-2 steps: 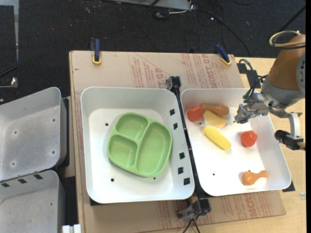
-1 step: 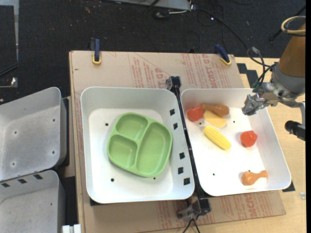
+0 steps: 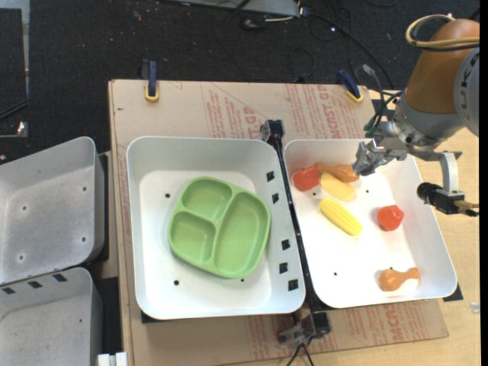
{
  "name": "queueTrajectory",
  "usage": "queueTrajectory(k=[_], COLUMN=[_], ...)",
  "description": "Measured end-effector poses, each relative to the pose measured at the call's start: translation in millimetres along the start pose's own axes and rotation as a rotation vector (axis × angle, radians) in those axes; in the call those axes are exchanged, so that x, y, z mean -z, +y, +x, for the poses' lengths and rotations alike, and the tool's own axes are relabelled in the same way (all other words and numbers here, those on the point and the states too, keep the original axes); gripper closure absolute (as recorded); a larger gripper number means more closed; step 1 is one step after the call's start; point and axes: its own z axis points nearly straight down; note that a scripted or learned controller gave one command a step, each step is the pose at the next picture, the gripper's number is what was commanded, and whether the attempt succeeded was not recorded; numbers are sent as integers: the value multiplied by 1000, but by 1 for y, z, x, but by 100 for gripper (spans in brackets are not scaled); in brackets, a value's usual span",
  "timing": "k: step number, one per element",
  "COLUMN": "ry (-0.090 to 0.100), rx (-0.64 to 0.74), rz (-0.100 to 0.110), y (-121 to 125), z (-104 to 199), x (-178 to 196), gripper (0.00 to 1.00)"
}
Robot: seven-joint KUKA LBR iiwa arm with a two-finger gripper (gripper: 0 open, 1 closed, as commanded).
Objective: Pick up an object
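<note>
Two shallow white bins side by side on a brown cardboard-covered surface [image 3: 206, 105]. In the left white bin [image 3: 149, 280], a light green plastic tray with three compartments [image 3: 219, 226], lying flat near the middle. In the right white bin [image 3: 435, 250], several toy foods: a red rounded piece [image 3: 306, 178] near the upper left corner, a pale yellow rounded piece [image 3: 338, 188] just beside it, an orange elongated piece [image 3: 338, 172] touching the yellow one from behind, a yellow plastic corn cob [image 3: 341, 216] lying slantwise toward the middle, a small red tomato-like piece [image 3: 390, 217] to its right, and an orange drumstick-shaped toy [image 3: 399, 278] near the lower right corner. Grey arm with orange band reaching in from the right, end effector [image 3: 366, 161] low over the upper part of the right bin, right at the end of the orange elongated piece. Open or closed: cannot tell, tips too dark and small. Nothing seen lifted off the bin floor.
</note>
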Motion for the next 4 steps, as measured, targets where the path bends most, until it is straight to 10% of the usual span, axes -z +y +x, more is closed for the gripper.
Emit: queueTrajectory(k=[4], ry=[0], rx=[-1], rz=[1], y=[17], z=[215], x=[26], gripper=[100])
